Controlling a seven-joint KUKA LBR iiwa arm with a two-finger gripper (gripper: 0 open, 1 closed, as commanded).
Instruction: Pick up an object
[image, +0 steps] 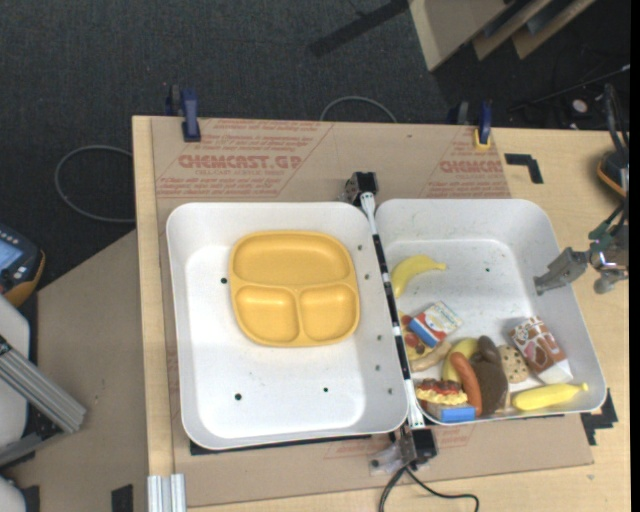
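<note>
The claw (570, 268) hangs at the right bin's (520, 222) right rim; whether its fingers are apart I cannot tell. Inside that bin a banana (417, 270) lies left of the claw, with what looks like snack packets (535, 345) below it. A yellow tray (295, 287) sits in the left bin (200, 330).

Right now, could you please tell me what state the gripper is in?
Gripper: at the right bin's right edge, nothing seen held; open or shut cannot be told.
</note>
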